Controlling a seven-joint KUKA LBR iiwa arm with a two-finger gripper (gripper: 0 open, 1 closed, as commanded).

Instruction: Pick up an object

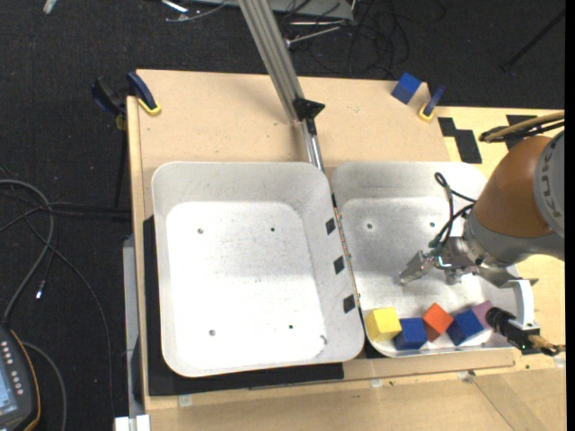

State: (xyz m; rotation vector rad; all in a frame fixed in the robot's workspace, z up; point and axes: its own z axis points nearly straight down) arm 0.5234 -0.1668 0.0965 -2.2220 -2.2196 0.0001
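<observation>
The tool (415,270), its fingers apparently spread and pinching nothing, hangs over bare floor of the right bin (386,214), while the blocks lie at about its six o'clock along the near wall, the orange block (437,319) nearest.

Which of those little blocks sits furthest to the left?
The yellow block, at the left end of the row along the right bin's near edge; the blue, orange and other blue blocks follow rightward.

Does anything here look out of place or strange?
One thing: a blue block lies outside the bins, on the bench near its far right corner. The yellow block and other blocks lie clustered along the right bin's near edge.
</observation>
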